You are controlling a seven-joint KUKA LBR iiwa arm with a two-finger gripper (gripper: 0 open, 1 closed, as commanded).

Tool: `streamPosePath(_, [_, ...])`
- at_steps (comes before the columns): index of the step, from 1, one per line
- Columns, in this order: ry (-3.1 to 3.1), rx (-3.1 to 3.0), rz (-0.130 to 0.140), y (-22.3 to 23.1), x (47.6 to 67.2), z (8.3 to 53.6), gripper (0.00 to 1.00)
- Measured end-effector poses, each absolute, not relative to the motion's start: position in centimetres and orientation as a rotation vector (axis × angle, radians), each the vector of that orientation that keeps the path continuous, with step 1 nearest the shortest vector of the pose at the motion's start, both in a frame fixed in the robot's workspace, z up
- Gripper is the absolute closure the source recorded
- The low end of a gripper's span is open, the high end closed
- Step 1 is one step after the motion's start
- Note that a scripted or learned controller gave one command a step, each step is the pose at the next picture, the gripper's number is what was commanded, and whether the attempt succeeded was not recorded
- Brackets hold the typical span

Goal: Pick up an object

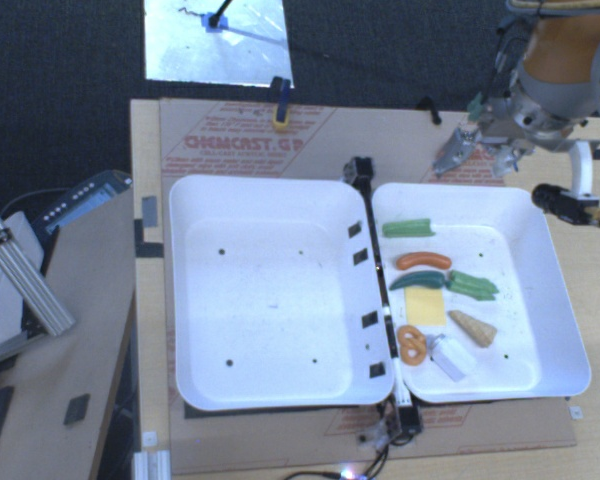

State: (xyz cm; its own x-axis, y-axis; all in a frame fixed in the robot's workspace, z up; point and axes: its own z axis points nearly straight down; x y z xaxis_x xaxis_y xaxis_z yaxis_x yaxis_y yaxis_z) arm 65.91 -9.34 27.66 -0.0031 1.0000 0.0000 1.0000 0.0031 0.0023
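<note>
1. Looking down on the bench, we see 2 white bins side by side: the left bin [270, 298] and the right bin [555, 268], which holds all the objects.
2. We count 7 items in the right bin: a green bean [408, 229] near the back, an orange sausage [423, 261] below it, a dark green pod [418, 280], a green pepper [473, 286], a yellow slab [426, 307], a tan cone [473, 328], a pretzel [413, 344] and beside it a white piece [449, 358]; make that 8.
3. We see the gripper [458, 153] hanging above the bench behind the right bin's back rim, well apart from every item; nothing sits between its parts, and we cannot tell whether it is open or closed.
4. We judge the task not yet begun: no item is lifted, and any of the 8 could serve as the target.
5. What could go wrong, in our view:
   - The pod, slab and pepper lie touching or just beside each other, so a descent there may catch 2 items or push 1 aside.
   - The slab looks flat against the floor, so the tool may close over it without getting hold.
   - The pretzel lies close to the divider wall, so a finger may strike the wall first.
   - The white piece blends with the bin, so a program may aim poorly at it.
   - The bean and sausage stand more apart, and we judge them the safer picks.
</note>
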Motion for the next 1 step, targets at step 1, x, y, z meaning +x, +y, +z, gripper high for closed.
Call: streamPosePath(1, [2.225, 2.212, 0.007, -9.30, 66.00, 28.82, 1.00])
